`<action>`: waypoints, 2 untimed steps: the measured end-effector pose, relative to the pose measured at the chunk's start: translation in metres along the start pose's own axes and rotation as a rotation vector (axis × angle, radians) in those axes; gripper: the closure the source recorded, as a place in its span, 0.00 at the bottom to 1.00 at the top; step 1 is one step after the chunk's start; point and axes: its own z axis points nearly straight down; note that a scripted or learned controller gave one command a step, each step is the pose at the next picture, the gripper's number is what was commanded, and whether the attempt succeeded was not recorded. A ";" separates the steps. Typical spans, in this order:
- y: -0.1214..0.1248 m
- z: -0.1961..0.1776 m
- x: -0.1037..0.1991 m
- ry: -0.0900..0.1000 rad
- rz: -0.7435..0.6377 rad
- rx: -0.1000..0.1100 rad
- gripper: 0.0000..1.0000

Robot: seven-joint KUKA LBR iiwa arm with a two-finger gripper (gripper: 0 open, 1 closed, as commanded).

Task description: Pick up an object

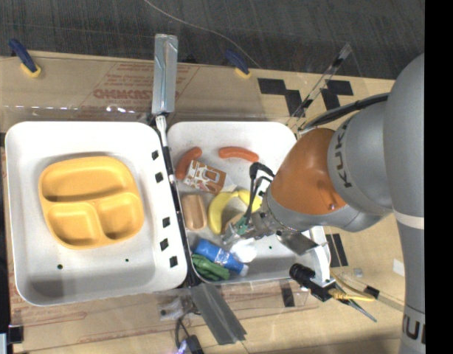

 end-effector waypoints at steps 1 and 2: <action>0.034 -0.151 0.079 0.001 0.207 -0.007 1.00; 0.033 -0.148 0.077 0.000 0.210 -0.001 0.00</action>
